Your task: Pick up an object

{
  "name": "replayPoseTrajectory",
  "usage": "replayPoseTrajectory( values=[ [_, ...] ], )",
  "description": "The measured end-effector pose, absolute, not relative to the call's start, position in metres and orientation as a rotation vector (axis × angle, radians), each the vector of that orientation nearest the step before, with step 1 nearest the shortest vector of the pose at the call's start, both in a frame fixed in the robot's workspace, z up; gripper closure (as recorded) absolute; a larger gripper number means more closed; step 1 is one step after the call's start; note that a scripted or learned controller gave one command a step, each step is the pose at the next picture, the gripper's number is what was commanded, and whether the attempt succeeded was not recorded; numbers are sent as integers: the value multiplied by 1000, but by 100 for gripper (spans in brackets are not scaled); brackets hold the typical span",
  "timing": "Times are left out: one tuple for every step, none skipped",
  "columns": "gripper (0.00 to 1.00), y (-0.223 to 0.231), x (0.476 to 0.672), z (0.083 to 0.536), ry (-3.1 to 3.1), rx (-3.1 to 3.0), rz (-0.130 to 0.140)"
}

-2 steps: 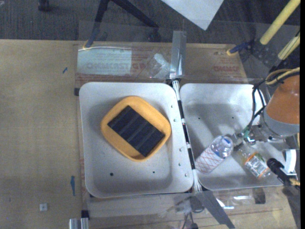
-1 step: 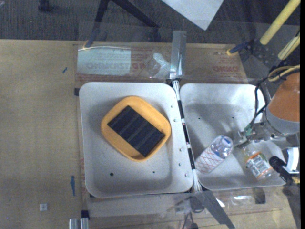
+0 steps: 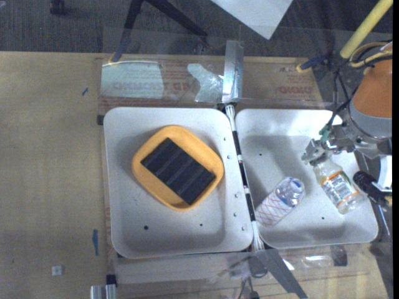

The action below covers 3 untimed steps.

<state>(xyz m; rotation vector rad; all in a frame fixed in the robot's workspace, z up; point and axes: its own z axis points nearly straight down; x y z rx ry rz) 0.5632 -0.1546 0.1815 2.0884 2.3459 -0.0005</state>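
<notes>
A small clear bottle with an orange label (image 3: 338,189) lies in the right bin (image 3: 274,136), near its right wall. My gripper (image 3: 317,153) hangs just above and to the left of that bottle's cap end, close to it or touching it. A second clear bottle with a red patterned label (image 3: 280,201) lies tilted in the same bin, lower and to the left. In the left bin (image 3: 124,229) sits an orange rounded block with a black ribbed top (image 3: 177,167).
A metal divider post (image 3: 233,73) stands behind the seam between the bins. Cables and a yellow rod (image 3: 368,20) run at the upper right above the arm. Wooden bench surface (image 3: 50,167) stretches to the left of the bins.
</notes>
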Motion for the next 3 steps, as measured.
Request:
replayPoseTrajectory(
  values=[
    [100,-165,580,148,2464,1951,-1],
    [100,-104,665,223,2582,1784,1],
    [100,-68,667,185,2861,1297,0]
  ],
)
